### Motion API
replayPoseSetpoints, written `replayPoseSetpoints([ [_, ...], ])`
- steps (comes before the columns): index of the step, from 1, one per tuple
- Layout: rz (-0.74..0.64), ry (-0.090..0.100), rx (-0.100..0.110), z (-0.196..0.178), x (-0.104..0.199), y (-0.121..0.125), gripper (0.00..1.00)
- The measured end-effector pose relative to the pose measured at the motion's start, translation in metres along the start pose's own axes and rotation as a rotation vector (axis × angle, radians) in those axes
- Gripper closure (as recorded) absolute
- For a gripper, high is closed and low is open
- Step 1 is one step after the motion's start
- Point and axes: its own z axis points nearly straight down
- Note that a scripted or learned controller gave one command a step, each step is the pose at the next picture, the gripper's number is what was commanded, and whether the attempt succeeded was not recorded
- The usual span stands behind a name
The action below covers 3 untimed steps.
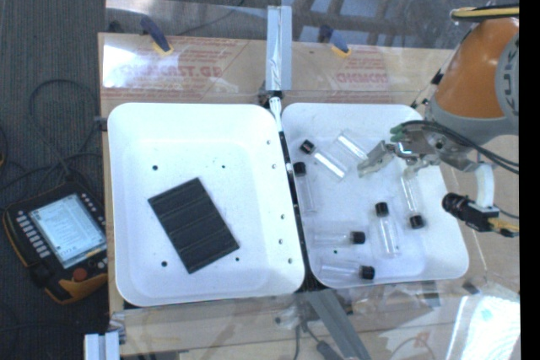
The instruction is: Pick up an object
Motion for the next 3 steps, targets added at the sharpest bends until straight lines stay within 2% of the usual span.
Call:
replayPoseSetpoints([
  [1,-0.038,-0.004,-0.003,0.097,-0.03,0.049,0.0],
  [2,-0.08,-0.005,-0.01,0.103,-0.031,0.086,0.0],
  [3,-0.092,0.001,-0.017,0.1,-0.065,0.037,0.0],
])
